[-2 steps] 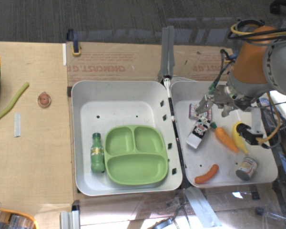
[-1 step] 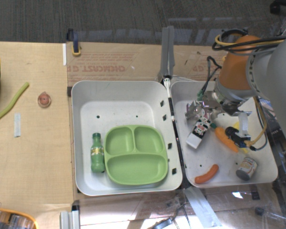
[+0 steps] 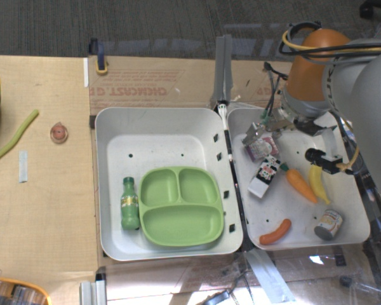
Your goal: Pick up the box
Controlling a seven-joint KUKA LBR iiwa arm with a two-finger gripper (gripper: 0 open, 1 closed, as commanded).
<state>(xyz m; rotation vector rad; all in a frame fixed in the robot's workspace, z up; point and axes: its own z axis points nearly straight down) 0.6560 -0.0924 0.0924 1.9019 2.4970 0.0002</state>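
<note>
The box (image 3: 265, 175), white with dark markings, was seen lying tilted on the floor of the right bin (image 3: 349, 234), just beside an orange carrot (image 3: 300, 185). The end effector (image 3: 261, 135) was positioned above it near the bin's back left corner, over a crumpled clear packet (image 3: 264, 147); whether it was released or clenched could not be told. A green divided plate (image 3: 179, 206) and a green bottle (image 3: 129, 203) were found in the left bin (image 3: 159, 129).

The arm (image 3: 362, 75) is a bulky pale-grey tube with a glossy orange band (image 3: 314, 68) above the wrist, yellow and black cables looping over that band, and dark metal fittings with thin black wires at the gripper (image 3: 261, 132) end.
</note>
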